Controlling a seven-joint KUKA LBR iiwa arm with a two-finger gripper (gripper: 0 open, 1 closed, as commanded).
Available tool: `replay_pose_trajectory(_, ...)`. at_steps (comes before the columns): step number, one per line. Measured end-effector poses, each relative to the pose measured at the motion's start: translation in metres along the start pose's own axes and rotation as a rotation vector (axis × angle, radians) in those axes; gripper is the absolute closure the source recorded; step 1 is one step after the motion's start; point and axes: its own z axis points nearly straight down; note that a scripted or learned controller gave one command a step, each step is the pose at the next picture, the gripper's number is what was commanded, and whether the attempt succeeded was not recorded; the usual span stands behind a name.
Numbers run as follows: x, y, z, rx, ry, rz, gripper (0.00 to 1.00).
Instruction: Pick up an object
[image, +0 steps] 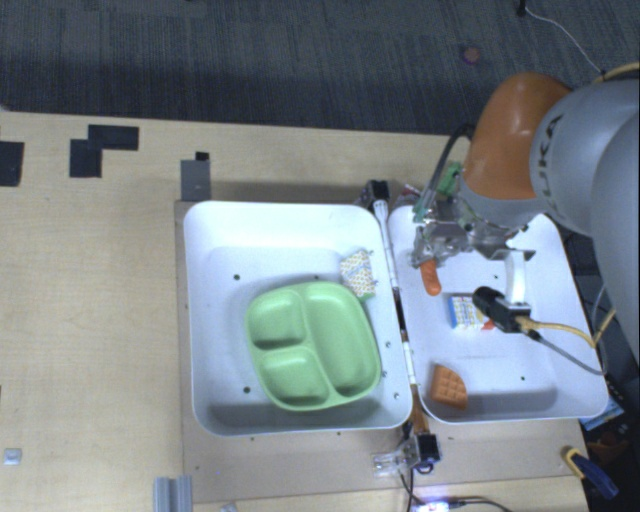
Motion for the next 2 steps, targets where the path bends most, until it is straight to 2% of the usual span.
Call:
replay_pose_trajectory(1, 0.026, -0.086, 0.001, 0.003, -0.001, 0.004, 1.00)
replay_pose_trajectory(2, -0.002, -0.114, -0.007, 0.003, -0.001, 0.004, 1.00)
